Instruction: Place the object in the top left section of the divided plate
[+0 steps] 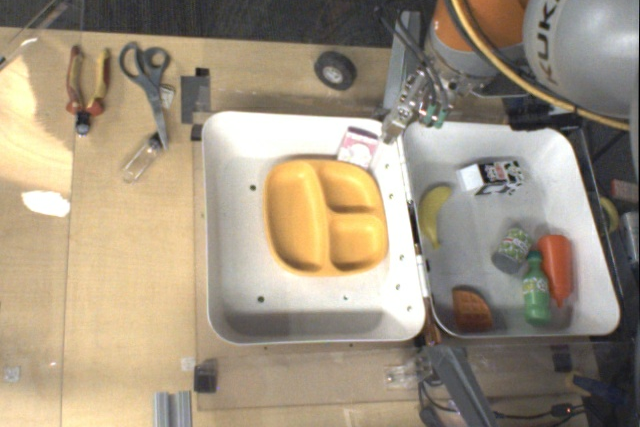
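The grey arm with its orange band reaches in from the right, and its tool (393,123) hangs over the back edge where the two shallow white bins meet. Whether the tool is spread or pressed together I cannot tell from here; the tip is too small and cluttered.

Just below and left of the tool, a small pink-and-white carton (356,146) lies in the left white bin (235,245), against the bin's back wall. It sits just beside the back right corner of the yellow divided plastic plate (325,215), outside the plate's compartments. The plate rests in the middle of that bin.

The right white bin (590,315) carries a yellow-green curved piece (434,213) at its left side, a small black-and-white box (491,176) near the back, a green-labelled can (513,247), an orange carrot-shaped toy (556,267), a green bottle (537,289) beside it, and a brown loaf-like item (472,308) at the front.

On the wooden surface (100,295) to the left lie red-handled pliers (86,85) and grey scissors (150,80); a black tape roll (335,69) sits behind the bins.
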Robot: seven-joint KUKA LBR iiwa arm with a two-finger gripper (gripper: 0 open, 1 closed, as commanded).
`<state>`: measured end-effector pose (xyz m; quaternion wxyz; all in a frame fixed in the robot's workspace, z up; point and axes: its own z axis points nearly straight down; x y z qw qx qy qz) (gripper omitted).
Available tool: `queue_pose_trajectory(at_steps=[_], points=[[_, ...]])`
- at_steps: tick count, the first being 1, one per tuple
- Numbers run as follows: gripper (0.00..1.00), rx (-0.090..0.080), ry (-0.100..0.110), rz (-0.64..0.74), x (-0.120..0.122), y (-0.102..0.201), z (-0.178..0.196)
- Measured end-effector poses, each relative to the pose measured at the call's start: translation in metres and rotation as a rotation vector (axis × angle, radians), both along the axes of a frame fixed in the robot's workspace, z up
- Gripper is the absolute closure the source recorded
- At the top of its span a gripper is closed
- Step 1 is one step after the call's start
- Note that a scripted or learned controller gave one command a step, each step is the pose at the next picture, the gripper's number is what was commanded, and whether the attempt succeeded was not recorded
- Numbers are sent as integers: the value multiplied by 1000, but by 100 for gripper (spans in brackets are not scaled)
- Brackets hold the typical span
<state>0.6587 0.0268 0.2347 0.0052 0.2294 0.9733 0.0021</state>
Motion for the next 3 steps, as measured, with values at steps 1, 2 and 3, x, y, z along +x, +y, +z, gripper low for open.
queue_pose_trajectory(at_steps=[1,2,3], points=[[100,2,4,-111,-11,59,-37],[0,2,3,-112,-11,59,-37],[100,5,-5,-109,-9,60,-24]])
